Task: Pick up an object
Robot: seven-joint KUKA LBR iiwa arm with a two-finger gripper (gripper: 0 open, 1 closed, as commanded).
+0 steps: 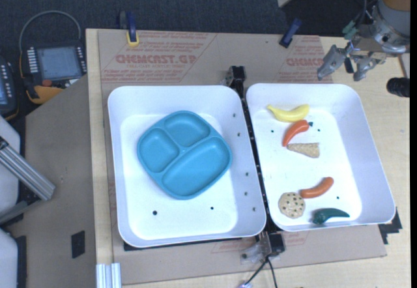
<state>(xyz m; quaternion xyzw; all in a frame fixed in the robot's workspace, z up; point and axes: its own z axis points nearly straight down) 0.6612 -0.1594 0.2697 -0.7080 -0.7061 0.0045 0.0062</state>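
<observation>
Claw (345,64) hangs over the far right of the surface (98,117), just beyond the far rim of the right bin (371,150), fingers spread open, holding nothing. Banana (288,112) lies in that bin's far part, near and left of the claw, long axis running left-right, ends curving up toward the far side. Orange pepper (295,131) sits just nearer, tilted diagonally. Blue plate (184,153) fills the left bin (124,150).

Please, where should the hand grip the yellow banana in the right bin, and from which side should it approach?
Probably grip the banana across its thick middle, coming straight down from above. It lies flat in the right bin, curved, ends pointing left and right, so the fingers close across its narrow width. The orange pepper sits close below it, so keep clear of that.
</observation>
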